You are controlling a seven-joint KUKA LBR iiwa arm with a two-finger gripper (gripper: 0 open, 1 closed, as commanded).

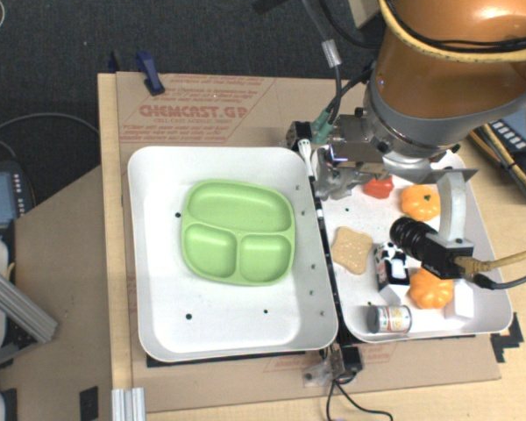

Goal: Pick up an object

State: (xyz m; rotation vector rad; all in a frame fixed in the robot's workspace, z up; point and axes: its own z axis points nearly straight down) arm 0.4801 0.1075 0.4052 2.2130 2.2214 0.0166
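Observation:
The right bin point(494, 316) holds several small things. They are a tan bread-shaped slice point(352, 249), a red piece point(379, 188), an orange pumpkin point(420, 203), a second orange pumpkin point(430, 291), a black-and-white toy point(391, 266) and a small can point(391, 319) lying on its side. My gripper point(337, 181) hangs low over that bin's far left corner, just left of the red piece and above the tan slice. The arm's bulk covers most of it. Nothing is visibly held.
The left bin point(158, 305) holds a green divided plate point(238, 231). A white block point(461, 303) lies near the second pumpkin. The wall between the two bins runs right beside my gripper. A brown cardboard sheet point(202, 103) lies under both bins.

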